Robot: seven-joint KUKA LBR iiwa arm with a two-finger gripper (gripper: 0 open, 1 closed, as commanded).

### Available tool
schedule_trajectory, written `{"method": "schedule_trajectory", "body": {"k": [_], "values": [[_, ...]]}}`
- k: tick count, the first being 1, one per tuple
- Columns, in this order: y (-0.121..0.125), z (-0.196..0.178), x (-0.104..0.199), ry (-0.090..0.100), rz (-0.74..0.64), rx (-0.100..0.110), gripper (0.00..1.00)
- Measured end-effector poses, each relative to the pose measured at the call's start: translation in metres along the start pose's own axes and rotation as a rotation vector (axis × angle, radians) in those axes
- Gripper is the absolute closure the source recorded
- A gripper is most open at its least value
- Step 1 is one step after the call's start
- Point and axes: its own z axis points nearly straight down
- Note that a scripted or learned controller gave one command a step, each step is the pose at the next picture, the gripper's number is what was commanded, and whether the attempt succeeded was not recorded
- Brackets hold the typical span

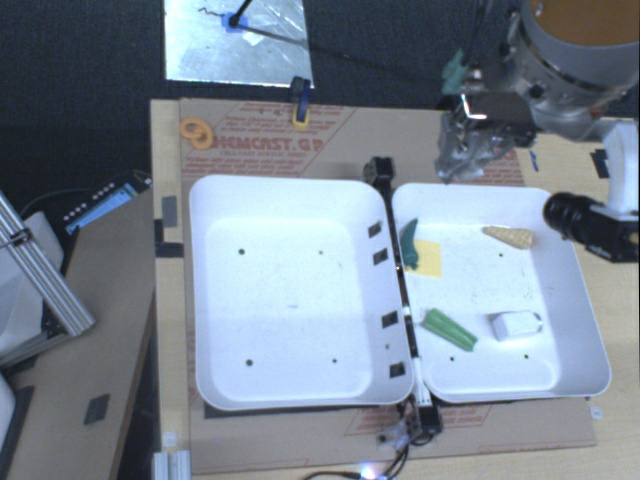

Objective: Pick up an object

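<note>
The right bin (560, 368) holds several small objects. A yellow square piece (428, 259) lies by its left wall, with a dark teal piece (409, 243) beside it. A green wedge (449, 329) lies lower down, and a white block (515, 325) sits to its right. A tan cone-shaped piece (509, 236) rests near the back wall. My gripper (462, 164) hangs above the back edge of the right bin, clear of all the objects, with nothing seen between its fingers.
The left bin (215, 368) stands beside the right one, joined by black clips (380, 257). A black camera body (590, 226) juts in at the right rim. Behind the bins lie a yellow clamp (300, 103), an orange ring (196, 133) and a foil sheet (236, 28).
</note>
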Motion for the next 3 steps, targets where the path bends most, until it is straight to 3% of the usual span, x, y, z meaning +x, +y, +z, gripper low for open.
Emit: {"method": "schedule_trajectory", "body": {"k": [3], "values": [[0.0,0.0,0.025,0.0,0.001,0.001,1.0]]}}
